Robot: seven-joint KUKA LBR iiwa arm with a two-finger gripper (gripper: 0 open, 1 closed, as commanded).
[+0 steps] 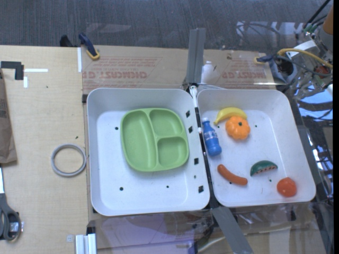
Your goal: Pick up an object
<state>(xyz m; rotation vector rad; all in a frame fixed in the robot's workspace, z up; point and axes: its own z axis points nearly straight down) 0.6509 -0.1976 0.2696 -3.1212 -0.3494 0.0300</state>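
The right bin point(286, 110) holds several small items. A yellow banana point(231, 114) lies near its back, touching an orange fruit point(238, 129). A blue bottle point(211, 138) lies along the bin's left wall. Toward the front are a red sausage point(232, 174), a watermelon slice point(263, 168) and a red tomato point(286, 187). A green divided plate point(155, 138) rests in the left bin point(100, 184). Part of the arm with cables point(318, 41) sits beyond the right bin's back right corner, away from all the items.
A grey tape ring point(69, 159) lies on the bench left of the bins. Scissors point(8, 224) sit at the bottom left corner and a blue clamp point(89, 45) at the back. A metal divider point(196, 57) stands between the bins at the back.
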